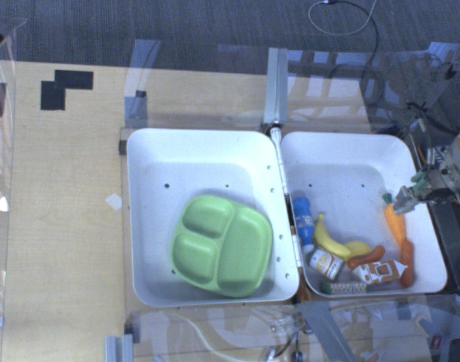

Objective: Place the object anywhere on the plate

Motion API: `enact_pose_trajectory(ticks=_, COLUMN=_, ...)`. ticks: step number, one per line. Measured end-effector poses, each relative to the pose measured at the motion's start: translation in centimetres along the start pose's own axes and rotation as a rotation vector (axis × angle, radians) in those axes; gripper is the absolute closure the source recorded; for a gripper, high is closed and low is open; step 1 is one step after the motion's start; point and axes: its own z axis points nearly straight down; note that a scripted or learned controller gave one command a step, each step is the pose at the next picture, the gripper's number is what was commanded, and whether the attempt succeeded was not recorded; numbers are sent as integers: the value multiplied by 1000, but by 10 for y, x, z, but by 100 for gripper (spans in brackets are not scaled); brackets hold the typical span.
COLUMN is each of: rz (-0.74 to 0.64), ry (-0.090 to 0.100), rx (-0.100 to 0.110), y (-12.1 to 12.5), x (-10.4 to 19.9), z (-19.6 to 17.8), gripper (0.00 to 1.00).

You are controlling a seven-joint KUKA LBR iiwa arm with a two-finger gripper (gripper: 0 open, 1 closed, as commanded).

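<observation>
Plate [222, 245]: green, three wells, lying at 6 o'clock in left bin [151, 202], near its front rim
Open room: bare floor at left bin's 12 o'clock
Gripper [406, 200]: at 3 o'clock rim of right bin [343, 157], just above carrot [396, 225]; jaw state cannot tell
Clutter: banana [332, 241], bottle [304, 217] crowd right bin's 6 o'clock edge

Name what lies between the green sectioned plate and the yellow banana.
In the camera view, the bins' adjoining walls and a blue bottle lie between the green sectioned plate and the yellow banana.
</observation>
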Motion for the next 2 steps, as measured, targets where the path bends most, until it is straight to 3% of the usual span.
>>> enact_pose_trajectory(ticks=1, rz=-13, ry=3, rx=6, y=1, x=64, z=99, gripper=100)
enact_pose_trajectory(ticks=2, rz=-200, ry=2, rx=1, y=24, x=147, z=49, gripper=100)
